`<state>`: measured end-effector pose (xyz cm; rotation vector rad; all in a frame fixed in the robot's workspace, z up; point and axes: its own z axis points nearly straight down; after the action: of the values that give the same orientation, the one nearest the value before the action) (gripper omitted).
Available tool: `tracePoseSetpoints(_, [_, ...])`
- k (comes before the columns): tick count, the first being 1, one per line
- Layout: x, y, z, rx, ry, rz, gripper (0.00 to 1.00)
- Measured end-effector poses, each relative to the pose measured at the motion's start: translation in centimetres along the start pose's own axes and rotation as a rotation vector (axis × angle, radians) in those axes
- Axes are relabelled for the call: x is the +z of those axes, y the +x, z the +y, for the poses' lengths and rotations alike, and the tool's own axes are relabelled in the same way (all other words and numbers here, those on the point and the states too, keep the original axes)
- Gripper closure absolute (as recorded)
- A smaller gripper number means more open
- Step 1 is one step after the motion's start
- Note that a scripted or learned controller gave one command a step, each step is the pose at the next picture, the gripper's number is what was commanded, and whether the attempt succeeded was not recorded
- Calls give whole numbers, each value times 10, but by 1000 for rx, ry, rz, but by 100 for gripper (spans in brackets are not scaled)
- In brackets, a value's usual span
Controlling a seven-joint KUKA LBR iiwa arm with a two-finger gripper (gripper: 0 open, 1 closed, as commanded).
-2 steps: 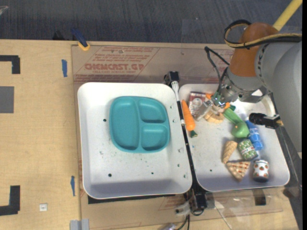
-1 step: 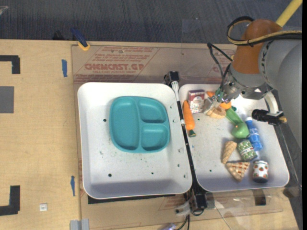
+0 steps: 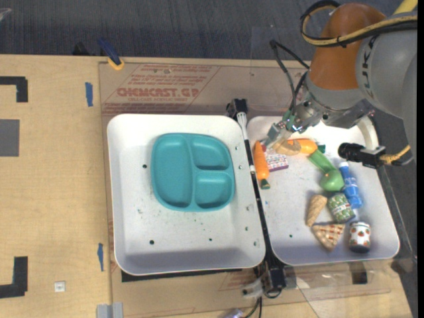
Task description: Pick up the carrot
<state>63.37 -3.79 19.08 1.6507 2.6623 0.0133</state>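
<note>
Overhead, the worktop (image 3: 46,197) presents a tan wooden surface with black angular markings along its near-left side, several blue tape tabs, and a flattened cardboard sheet (image 3: 165,85) printed in red lying beneath the two bins. Beyond the far edge of the worktop, a dark grey carpeted floor (image 3: 165,15) is visible. The left bin (image 3: 132,244) carries a teal divided plate (image 3: 193,171) set roughly at its centre; the bare white floor around the plate shows small dark specks. The right bin (image 3: 291,230) holds the loose items. The carrot (image 3: 261,164) lies against the left wall of the right bin, near its far end, orange with a green tip pointing toward the near side, and it touches a small printed packet (image 3: 276,161) just beside it. The arm (image 3: 351,52) enters from the right, its orange band above the wrist, with black cables looping over it. The pincer (image 3: 283,130) hangs over the far-left part of the right bin, near the carrot and above the packet; its fingers appear slightly spread, with nothing between them. Further right lie an orange-yellow item (image 3: 301,146), a green vegetable (image 3: 326,169), a blue bottle (image 3: 350,185), a green can (image 3: 340,206), two shell-like pieces (image 3: 322,222), and a small white and red figure (image 3: 360,236).
</note>
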Motion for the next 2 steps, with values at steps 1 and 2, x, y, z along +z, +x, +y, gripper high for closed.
tracePoseSetpoints(1, [5, -2, -4, 5, 10, 2, 0])
tracePoseSetpoints(2, [75, -43, -65, -7, 4, -3, 0])
